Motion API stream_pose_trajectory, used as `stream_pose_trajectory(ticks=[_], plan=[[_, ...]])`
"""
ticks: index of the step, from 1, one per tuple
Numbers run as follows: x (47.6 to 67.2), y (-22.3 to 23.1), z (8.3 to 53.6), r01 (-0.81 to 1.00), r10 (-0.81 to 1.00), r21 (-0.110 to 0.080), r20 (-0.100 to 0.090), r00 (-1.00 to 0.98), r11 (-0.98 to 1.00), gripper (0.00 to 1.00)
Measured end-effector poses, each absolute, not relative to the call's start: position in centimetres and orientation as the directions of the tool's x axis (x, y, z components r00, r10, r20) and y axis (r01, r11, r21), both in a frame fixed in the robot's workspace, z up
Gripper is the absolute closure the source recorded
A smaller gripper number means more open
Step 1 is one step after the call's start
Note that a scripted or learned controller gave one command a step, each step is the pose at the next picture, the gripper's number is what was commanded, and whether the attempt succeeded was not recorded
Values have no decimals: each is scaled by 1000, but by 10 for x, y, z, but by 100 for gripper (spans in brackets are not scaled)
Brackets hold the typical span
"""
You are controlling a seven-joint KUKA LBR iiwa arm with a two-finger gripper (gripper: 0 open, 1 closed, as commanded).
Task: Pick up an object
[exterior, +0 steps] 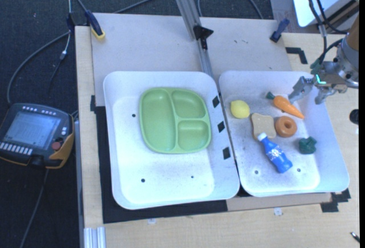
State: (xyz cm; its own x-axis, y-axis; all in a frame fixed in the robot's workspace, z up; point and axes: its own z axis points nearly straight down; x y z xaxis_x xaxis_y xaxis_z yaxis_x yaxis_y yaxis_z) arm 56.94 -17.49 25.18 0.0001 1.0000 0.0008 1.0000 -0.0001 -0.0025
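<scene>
In the left bin a pale green moulded plastic divided tray (175,120) lies apart from the task; in the right bin (333,168) a small orange plastic carrot (288,106) is the nearest pick. Best to descend straight, fingers either side of its middle. The tool (311,90) hangs just above-right of it, fingers spread, holding nothing.

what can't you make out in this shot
- Arm: cut off by the camera view's right edge above the wrist.
- Bread slice: lower corner covered by the blue bottle.
- Handheld screen: text too small to read.
- Green toy: too small to identify.
</scene>
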Motion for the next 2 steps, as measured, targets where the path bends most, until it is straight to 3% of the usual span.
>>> stream_pose_trajectory(ticks=[1,2], plan=[[570,-175,253,1000,1000,0,0,0,0,0],[579,-179,200,1000,1000,-5,2,0,0,0]])
